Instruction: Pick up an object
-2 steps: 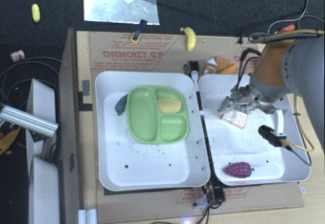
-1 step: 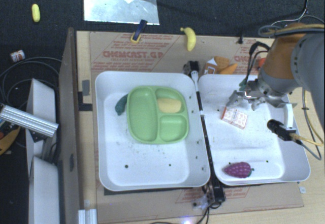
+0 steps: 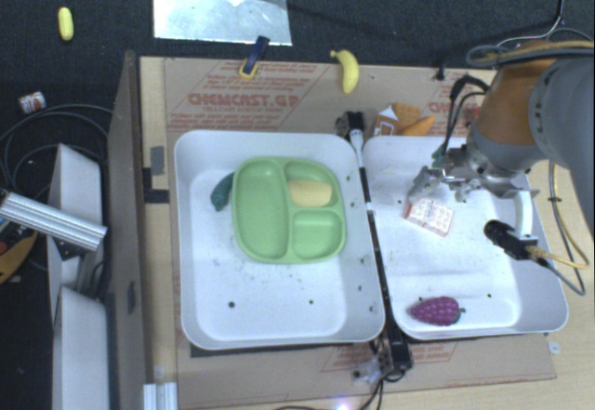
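My gripper [image 3: 441, 191] hangs over the back part of the right bin [image 3: 539, 306], its fingers spread open. Just below and between the fingertips lies a small white packet with a red pattern [image 3: 430, 216], flat on the bin floor and not lifted. A purple bunch of grapes [image 3: 436, 310] rests near the right bin's front edge. In the left bin [image 3: 204, 306] sits a green divided plate [image 3: 279, 213] with a pale yellow item [image 3: 310, 191] in its back right compartment. A dark green piece [image 3: 221, 191] lies against the plate's left side.
A yellow banana [image 3: 348, 71] and an orange item [image 3: 409, 123] lie on the cardboard behind the bins. The wall between the two bins [image 3: 369, 213] runs close to the packet's left. The arm's grey and orange body [image 3: 530, 111] fills the right bin's back right.
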